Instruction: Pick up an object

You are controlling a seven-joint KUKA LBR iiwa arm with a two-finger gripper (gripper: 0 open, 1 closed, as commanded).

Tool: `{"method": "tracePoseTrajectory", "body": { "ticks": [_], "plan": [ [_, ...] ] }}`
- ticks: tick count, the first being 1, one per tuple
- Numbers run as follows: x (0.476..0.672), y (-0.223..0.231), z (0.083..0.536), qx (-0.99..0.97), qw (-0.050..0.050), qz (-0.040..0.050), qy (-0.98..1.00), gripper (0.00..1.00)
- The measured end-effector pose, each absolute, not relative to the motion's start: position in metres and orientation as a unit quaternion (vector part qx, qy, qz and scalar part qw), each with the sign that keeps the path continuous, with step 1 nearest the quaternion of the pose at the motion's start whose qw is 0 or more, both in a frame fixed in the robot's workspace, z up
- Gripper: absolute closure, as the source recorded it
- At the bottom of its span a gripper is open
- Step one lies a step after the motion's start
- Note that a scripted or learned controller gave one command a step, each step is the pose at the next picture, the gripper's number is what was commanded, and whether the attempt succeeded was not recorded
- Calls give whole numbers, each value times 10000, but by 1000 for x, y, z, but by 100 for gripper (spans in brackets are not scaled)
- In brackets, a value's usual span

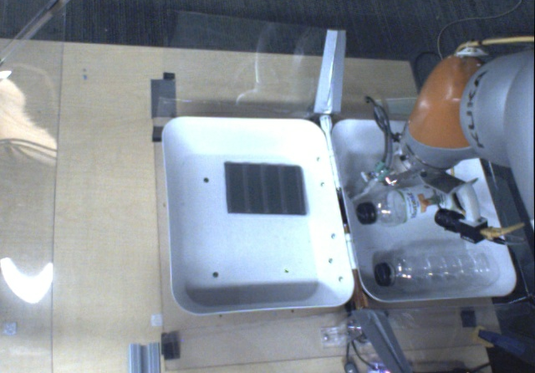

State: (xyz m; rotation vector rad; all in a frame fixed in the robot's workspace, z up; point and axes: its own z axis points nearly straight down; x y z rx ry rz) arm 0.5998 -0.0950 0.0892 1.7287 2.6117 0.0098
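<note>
From my feed, the arm [476, 112] comes in from three o'clock and hangs over the right bin [355, 141], its orange band above the wrist sitting at the bin's one o'clock corner. The gripper [391, 181] is low in that bin, right over a small clear bottle [386, 209] with a dark cap that points toward nine o'clock. The bottle lies on its side just at six o'clock of the gripper, close enough that I read them as touching or nearly so. I cannot tell whether the gripper has clamped on it or is released; cables and the wrist clutter that spot. A larger clear bottle [435, 269] lies on its side further toward six o'clock, along the bin's near wall, apart from the gripper. The left bin [180, 196] shows a dark grille [265, 188] at its centre.
</note>
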Motion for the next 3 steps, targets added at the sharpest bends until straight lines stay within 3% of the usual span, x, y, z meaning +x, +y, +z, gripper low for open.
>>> {"method": "tracePoseTrajectory", "body": {
  "ticks": [1,2,3],
  "plan": [
    [607,-150,89,6134,54,24,7898,0],
    [574,-104,89,6117,45,39,7911,0],
    [578,-104,103,6109,99,70,7916,100]
  ]
}}
